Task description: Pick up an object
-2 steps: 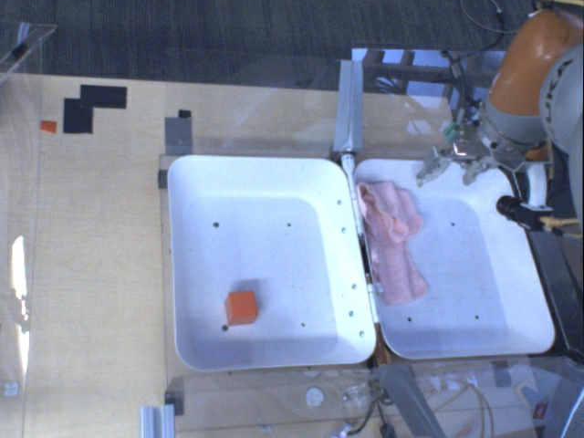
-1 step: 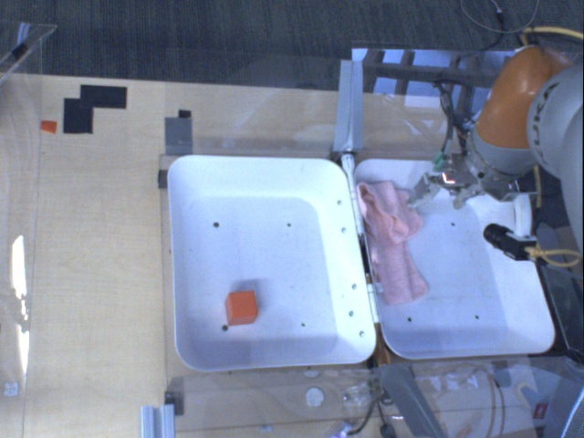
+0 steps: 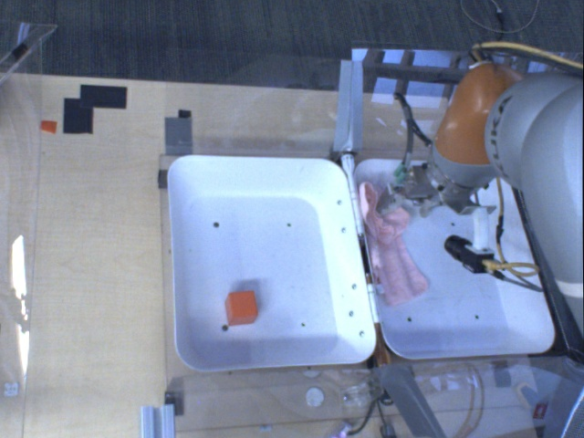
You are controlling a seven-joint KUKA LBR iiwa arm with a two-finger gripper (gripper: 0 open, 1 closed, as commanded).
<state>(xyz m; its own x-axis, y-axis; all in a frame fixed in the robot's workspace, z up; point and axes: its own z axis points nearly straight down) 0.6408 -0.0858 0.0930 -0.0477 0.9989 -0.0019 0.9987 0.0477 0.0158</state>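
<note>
Gripper [image 3: 404,196] sits low in the right bin [image 3: 474,322], its tip at or just above the upper part of the pink cloth [image 3: 398,265]. Wrist hardware blocks the tip from this angle, so I cannot tell whether it is spread or clamped, and no fabric is visibly pinched. Not recording a grasp. Judged step: descent/contact phase of a pick on the cloth, lift not yet done, since the cloth lies flat on the bin floor along its whole length. The cloth is in the left half of the right bin, close beside the wall it shares with the left bin [image 3: 274,235]. It is a crumpled elongated strip. Its long axis runs from the far end, bunched near the shared wall, toward the near side of the bin, slanting slightly rightward, with the broader end nearest the camera. The gripper is over the far, narrower portion, off the cloth's middle. Next move, as I judge it: close on a raised fold, then lift straight up. Soft fabric gives little to bite on, and a grip taken near one end would leave the rest hanging or let it slip free. The only other candidate is an orange block [image 3: 242,307] in the near part of the left bin, well apart from the gripper.
</note>
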